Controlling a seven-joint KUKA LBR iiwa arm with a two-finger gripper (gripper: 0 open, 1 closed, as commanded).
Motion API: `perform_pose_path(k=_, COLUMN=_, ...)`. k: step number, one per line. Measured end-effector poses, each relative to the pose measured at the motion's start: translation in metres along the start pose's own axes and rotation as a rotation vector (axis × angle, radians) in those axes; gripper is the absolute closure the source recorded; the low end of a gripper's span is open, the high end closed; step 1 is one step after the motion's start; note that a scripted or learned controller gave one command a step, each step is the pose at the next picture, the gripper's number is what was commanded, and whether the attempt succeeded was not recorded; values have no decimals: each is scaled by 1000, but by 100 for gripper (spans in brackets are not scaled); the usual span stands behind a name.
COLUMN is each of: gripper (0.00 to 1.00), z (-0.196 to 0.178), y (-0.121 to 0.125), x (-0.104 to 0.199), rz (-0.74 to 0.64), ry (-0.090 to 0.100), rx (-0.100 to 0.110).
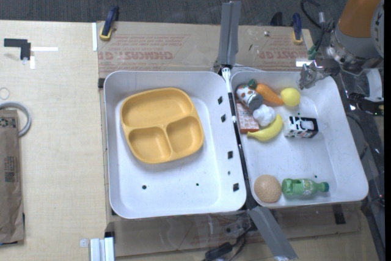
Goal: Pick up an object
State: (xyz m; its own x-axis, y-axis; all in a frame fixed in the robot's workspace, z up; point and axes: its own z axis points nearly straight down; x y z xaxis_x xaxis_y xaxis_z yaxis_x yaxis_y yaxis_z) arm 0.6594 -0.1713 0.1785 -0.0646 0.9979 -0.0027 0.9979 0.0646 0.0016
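The right bin [342, 150] holds several small items: an orange carrot [268, 93], a yellow lemon [291, 96], a banana [267, 130], a white-and-red toy [247, 95], a black-and-white carton [302, 126], a green bottle [303, 187] and a tan round bun [267, 188]. My gripper [307, 77] hangs over the bin's far right corner, just right of the lemon and above it. Nothing shows between its fingers.
The left bin [116, 150] carries a yellow divided plate [161, 124]. A grey divider post [230, 33] stands behind the gap between the bins. Blue clamps [110, 22] hold cardboard at the back. A brown bag [11, 174] lies at far left.
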Motion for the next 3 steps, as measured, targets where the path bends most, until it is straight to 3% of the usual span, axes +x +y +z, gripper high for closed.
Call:
perform_pose_path(k=1, gripper=100, z=-37, y=0, x=-10, rz=-286, ry=-1, rx=-2)
perform_pose_path(k=2, gripper=100, z=-131, y=-5, x=-29, rz=-505, ry=-1, rx=-2)
perform_pose_path(k=3, gripper=100, z=-166, y=-3, x=-52, rz=-793, ry=-2, rx=-3)
